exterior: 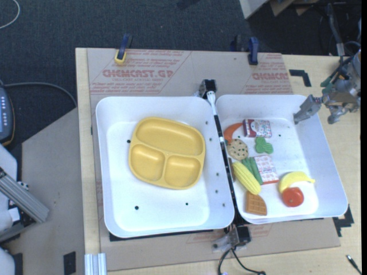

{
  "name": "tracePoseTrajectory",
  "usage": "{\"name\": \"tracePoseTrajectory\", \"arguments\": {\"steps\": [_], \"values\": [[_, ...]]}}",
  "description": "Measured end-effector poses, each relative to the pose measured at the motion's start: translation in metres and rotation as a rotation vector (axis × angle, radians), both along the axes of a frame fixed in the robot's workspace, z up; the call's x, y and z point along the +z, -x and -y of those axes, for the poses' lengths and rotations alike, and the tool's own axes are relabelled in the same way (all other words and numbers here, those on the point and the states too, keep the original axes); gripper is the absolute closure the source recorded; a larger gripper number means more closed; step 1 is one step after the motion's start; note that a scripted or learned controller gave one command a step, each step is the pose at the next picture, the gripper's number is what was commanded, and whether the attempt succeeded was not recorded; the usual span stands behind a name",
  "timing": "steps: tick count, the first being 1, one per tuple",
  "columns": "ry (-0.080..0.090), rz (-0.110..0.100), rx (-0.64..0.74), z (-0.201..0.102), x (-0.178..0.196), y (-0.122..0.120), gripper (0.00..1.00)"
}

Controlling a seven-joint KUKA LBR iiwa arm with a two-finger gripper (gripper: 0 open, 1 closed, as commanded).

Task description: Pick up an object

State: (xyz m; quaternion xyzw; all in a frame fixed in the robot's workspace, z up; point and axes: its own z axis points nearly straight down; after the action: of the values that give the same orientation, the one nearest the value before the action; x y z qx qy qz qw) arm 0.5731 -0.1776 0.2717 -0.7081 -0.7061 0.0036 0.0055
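Note:
The right bin holds several toy foods: a corn cob, a cookie, a red and white carton, a green piece, a waffle, a banana and a tomato. My gripper hangs over the bin's far right corner, above and to the right of the foods. It is open, its two fingers spread apart with nothing between them. It touches none of the objects.
A yellow divided plate lies in the left bin. A black divider strip runs between the bins. Clamps sit on the board's far edge. Bare white floor shows along the right bin's right side.

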Motion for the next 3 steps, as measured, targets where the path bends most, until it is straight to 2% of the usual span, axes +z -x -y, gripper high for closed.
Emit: {"name": "tracePoseTrajectory", "arguments": {"steps": [1,3], "values": [[0.003,0.012,0.003,0.000,0.007,-0.002,0.00],[-0.001,0.004,0.003,-0.003,-0.118,-0.005,0.00]]}}
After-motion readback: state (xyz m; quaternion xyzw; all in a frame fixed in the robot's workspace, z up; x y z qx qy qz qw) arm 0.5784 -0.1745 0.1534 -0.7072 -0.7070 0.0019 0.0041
